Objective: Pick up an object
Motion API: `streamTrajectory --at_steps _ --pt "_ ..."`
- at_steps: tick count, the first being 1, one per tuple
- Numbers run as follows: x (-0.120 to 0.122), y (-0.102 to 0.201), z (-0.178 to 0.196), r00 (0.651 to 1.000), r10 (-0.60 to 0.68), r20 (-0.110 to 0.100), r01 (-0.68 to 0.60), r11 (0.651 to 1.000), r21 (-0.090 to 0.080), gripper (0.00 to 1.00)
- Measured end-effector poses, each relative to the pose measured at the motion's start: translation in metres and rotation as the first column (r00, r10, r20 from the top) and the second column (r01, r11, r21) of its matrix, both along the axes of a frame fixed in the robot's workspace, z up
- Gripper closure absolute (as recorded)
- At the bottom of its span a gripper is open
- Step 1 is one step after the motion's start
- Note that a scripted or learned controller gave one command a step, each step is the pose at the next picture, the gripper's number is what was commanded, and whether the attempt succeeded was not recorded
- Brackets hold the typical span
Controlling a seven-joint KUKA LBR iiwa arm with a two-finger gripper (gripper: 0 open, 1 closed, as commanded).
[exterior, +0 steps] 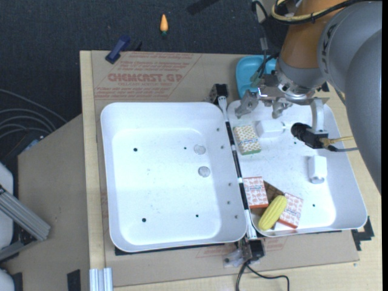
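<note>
While the gripper (262, 109) hangs over the far end of the right bin (339, 190), its fingers look spread, nothing between them, small patterned box (247, 138) just beside.

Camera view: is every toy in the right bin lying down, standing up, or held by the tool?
Tool, over the right bin's far end.
Patterned box, lying flat by the left wall.
Left red box, lying flat.
Corn, lying between the red boxes.
Right red box, lying flat against corn.
Pale tube, lying alone.
</note>
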State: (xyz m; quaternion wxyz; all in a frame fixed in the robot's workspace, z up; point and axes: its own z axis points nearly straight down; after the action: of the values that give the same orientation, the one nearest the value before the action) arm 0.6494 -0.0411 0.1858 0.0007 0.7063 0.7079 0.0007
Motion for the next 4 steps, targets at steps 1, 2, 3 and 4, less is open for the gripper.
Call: streamTrajectory --at_steps 1,2,3,4 --pt "0.000 0.000 0.009 1.000 0.000 0.000 0.000 1.000 -0.002 1.00" --pt "0.000 0.000 0.009 1.000 0.000 -0.001 0.000 1.000 -0.002 0.00" --pt "0.001 0.000 0.020 1.000 0.001 0.002 -0.001 1.000 -0.003 1.00" --pt "0.000 0.001 0.020 1.000 0.001 0.001 -0.001 1.000 -0.003 0.00"
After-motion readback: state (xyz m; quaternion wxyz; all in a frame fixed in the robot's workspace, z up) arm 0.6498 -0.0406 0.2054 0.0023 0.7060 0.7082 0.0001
